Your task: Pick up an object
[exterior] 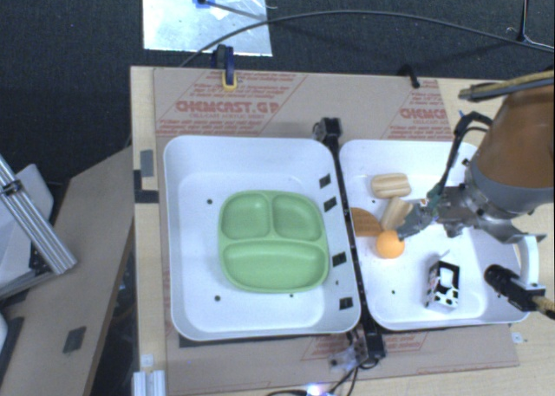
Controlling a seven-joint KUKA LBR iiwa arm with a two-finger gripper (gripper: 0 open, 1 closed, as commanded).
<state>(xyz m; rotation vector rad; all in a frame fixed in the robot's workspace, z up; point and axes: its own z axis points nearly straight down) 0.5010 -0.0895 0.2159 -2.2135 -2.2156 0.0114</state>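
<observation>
Camera view puts my gripper (414, 221) just beside the orange ball (390, 246), reaching; whether it's wide or closed I cannot tell, so next I'd descend over it.

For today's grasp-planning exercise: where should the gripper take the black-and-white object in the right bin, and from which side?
Grip the black-and-white object across its narrow width, coming straight down from above. It lies alone on the right bin floor, apart from the orange ball, so the fingers probably have room either side.

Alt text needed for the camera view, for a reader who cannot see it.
A grey robot arm's gripper reaches from the right into the right bin, just above an orange ball beside tan wooden blocks and a black-and-white object. The left bin holds a green divided plate.
</observation>
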